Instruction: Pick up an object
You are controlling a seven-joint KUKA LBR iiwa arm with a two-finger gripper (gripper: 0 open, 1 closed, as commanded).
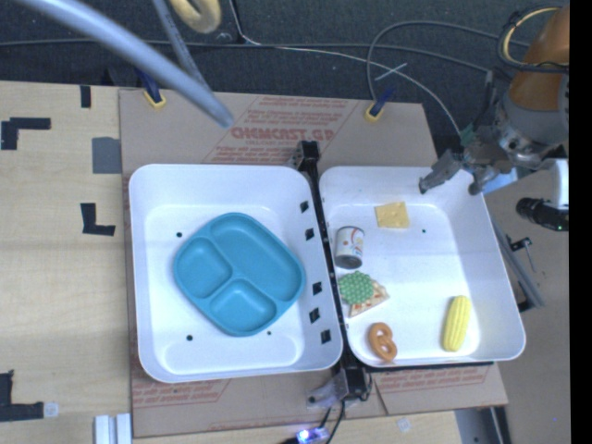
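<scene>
The right bin [481, 248] holds several small objects: a yellow cheese wedge [391, 215], a small tin can [350, 246] lying on its side, a green-topped slice [361, 289], a brown pretzel [382, 340] and a yellow corn cob [455, 323]. My gripper [457, 181] hangs over the bin's far right corner, above and to the right of the cheese wedge. Its two dark fingers are spread open with nothing between them. The grey arm with its orange band [546, 54] rises behind it at the right edge.
The left bin [153, 248] holds a blue divided plate [239, 272]. A black divider with clips [319, 248] runs between the bins. Cables loop over the dark surface behind, and a grey pole [120, 40] slants across the top left.
</scene>
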